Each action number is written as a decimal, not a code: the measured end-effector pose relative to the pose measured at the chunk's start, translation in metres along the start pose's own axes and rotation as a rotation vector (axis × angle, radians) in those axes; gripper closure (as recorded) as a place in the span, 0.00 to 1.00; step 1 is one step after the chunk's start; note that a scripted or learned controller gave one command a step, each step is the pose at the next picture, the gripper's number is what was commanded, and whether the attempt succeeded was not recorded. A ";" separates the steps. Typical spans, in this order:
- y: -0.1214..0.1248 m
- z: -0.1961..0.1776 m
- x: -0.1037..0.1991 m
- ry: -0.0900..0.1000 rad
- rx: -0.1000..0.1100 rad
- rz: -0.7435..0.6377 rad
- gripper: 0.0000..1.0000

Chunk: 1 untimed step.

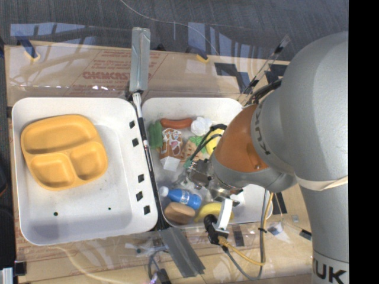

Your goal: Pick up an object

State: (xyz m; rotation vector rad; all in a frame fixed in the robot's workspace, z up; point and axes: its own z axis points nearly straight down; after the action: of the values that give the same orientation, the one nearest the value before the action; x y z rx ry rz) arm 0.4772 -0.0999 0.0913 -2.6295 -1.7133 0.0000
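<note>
From my remote seat, the claw [204, 185] sits low in the right white bin [177, 106], buried among the clutter beside the blue-and-white plastic bottle [180, 197] and the yellow rounded toy [210, 209]. I cannot tell its state. Nothing looks lifted yet, so I judge the pick unfinished.

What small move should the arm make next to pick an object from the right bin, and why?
Probably lower straight down. The gripper hangs over the clutter in the right bin, just above the blue bottle and yellow piece, and no object can be seen held.
</note>
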 end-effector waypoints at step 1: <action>0.052 0.000 0.031 -0.003 0.001 0.241 0.00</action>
State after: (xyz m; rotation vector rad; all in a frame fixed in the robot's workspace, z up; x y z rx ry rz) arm 0.5375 -0.0924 0.0908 -2.8174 -1.3847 0.0054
